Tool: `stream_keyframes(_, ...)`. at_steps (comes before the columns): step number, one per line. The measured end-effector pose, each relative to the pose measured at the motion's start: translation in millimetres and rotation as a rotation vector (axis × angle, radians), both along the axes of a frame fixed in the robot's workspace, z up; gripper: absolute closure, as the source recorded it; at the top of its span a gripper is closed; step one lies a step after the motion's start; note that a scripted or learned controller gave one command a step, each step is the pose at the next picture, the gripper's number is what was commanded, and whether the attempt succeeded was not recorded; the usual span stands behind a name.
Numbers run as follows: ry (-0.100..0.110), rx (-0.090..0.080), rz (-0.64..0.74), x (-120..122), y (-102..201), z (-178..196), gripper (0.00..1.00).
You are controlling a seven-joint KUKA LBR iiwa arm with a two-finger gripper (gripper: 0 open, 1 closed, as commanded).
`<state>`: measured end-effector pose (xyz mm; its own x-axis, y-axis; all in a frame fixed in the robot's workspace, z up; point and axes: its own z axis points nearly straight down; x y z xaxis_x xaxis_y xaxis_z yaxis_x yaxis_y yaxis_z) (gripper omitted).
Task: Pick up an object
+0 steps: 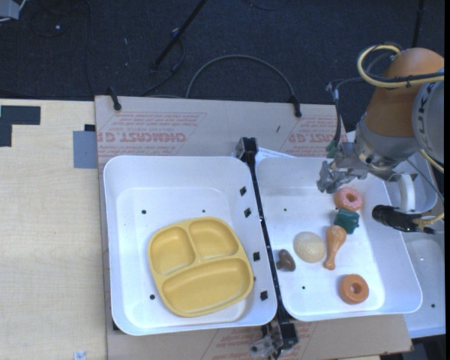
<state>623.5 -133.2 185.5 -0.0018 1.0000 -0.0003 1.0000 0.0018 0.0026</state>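
My gripper [332, 177] hangs over the upper right part of the right bin [394, 295]. Just below and to its right lies a pink frosted donut [349, 198], apart from the gripper. Below the donut sits a small teal piece [346, 220], then a tan drumstick [334, 246] lying upright in the view. A cream round bun [310, 247] rests left of the drumstick, with a small brown lump [286, 260] further left. An orange donut [353, 289] lies near the bin's front. I see nothing held by the gripper.
The left bin [127, 193] holds a yellow divided plate [201, 265]. A black divider [259, 223] runs between the two bins. Cardboard [172, 130] lies under and behind them, and a pale wooden bench [37, 238] extends to the left.
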Motion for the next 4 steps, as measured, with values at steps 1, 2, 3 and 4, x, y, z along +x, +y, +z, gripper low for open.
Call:
stream_keyframes(1,0.002,0.0,0.0,0.3,-1.0,35.7,1.0)
stream_keyframes(2,0.006,0.003,0.003,-3.5,56.2,44.7,1.0)
stream_keyframes(3,0.007,0.002,0.002,-10.0,101.6,44.1,1.0)
stream_keyframes(4,0.008,0.002,0.003,-14.9,161.4,45.6,1.0)
